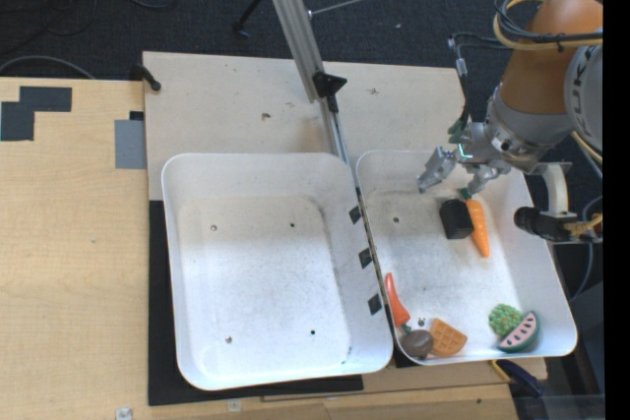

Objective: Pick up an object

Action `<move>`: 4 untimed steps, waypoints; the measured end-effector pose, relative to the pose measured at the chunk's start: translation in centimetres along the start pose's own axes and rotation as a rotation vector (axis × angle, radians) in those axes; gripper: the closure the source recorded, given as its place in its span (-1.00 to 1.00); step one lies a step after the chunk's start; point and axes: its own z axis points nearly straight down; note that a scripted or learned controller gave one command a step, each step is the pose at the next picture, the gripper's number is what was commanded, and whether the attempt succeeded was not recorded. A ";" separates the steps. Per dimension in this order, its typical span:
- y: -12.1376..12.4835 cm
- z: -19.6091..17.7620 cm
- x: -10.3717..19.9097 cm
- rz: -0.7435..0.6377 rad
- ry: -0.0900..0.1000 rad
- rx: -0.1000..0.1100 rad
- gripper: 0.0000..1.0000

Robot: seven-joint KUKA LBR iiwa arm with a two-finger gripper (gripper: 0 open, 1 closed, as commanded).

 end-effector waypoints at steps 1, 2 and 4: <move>0.1 -0.3 0.0 0.000 -0.001 -0.005 -1.00; 0.2 4.1 -0.2 0.000 -0.001 0.000 -1.00; -0.2 12.0 -0.3 0.002 -0.001 -0.004 -1.00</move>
